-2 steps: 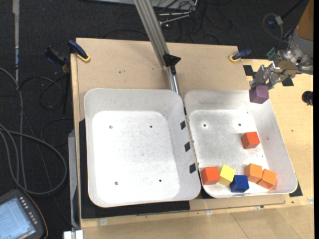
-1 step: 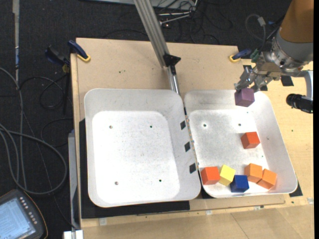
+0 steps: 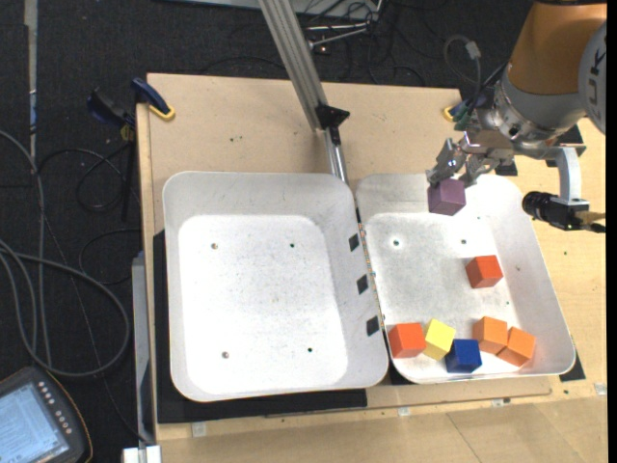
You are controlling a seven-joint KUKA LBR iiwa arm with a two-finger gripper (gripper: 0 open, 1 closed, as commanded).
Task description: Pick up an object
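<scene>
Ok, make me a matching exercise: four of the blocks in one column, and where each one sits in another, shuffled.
Things:
1. purple block
2. blue block
3. yellow block
4. lone orange block

Places:
A. mid right bin, apart from the others
B. between the gripper fingers, above the bin's far edge
C. near edge, beside the yellow one
D. near edge, next to an orange one on its left

Pairs: 1-B, 2-C, 3-D, 4-A

I can't read any text, label, brand or number here. The screen (image 3: 34, 422) at the near left corner glows pale with lines on it, but they are too blurred and small for me to make out. I see no markings on the blocks or the two bins (image 3: 260, 191), and none on the arm (image 3: 559, 46).
</scene>
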